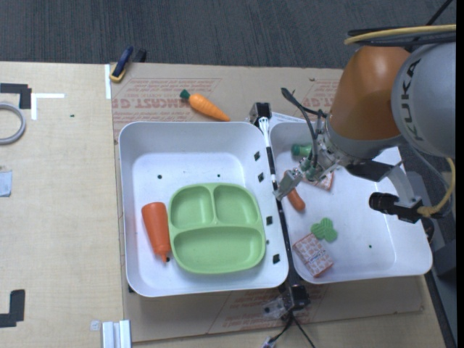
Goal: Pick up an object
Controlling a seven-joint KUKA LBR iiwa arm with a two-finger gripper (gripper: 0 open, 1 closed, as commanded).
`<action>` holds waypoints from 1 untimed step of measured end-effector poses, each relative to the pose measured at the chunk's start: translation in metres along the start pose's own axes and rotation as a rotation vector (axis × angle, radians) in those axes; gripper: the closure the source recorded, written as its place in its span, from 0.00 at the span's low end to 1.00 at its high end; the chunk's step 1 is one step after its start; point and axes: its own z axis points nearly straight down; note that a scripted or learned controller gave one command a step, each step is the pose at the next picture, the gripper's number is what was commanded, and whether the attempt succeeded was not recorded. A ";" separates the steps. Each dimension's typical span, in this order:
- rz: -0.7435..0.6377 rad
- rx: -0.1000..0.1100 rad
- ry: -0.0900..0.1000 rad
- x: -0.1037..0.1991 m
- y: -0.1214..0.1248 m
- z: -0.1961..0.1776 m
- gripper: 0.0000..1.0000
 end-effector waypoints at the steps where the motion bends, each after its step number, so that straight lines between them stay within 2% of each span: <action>1: 0.000 0.000 0.000 0.000 0.000 0.000 0.00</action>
